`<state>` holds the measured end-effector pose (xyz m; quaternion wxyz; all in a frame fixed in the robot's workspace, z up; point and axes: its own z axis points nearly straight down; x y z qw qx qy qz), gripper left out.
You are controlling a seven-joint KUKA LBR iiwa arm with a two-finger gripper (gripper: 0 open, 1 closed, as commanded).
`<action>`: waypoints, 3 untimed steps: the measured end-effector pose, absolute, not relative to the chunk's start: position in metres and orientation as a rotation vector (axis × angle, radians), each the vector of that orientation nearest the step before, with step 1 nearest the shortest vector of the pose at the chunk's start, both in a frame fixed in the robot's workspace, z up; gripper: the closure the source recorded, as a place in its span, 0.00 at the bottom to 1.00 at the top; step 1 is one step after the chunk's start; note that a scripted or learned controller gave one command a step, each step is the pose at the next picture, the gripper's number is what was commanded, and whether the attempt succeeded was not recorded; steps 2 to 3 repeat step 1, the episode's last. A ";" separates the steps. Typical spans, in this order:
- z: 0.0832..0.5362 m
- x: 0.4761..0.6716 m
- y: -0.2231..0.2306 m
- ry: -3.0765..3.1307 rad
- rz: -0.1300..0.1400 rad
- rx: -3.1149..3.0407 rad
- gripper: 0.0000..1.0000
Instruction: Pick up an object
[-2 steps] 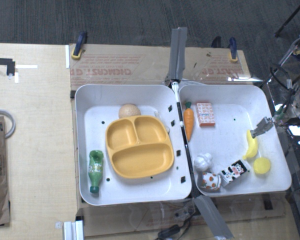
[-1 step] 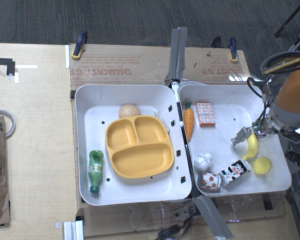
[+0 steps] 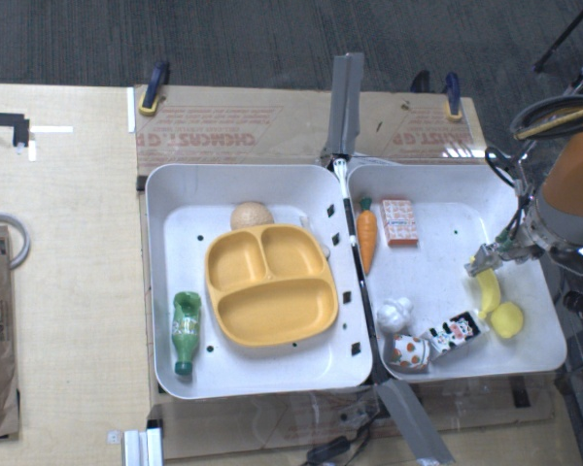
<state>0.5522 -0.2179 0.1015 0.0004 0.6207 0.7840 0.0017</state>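
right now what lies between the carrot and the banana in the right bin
In the camera view, the small orange-and-white box sits nearest the carrot; past it, bare white bin floor reaches the banana.

Behind my two white bins (image 3: 243,175), the flattened cardboard sheet (image 3: 301,124) carries red print, upside down from this side: "CHEMCAST" (the lines around it too small to make out). The small box (image 3: 399,221) beside the carrot (image 3: 366,237) bears print I cannot read.
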 end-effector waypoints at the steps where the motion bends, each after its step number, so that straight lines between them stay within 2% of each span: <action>1: 0.199 0.565 -0.143 2.589 -0.001 1.779 1.00; 3: 0.199 0.565 -0.143 2.589 -0.001 1.779 1.00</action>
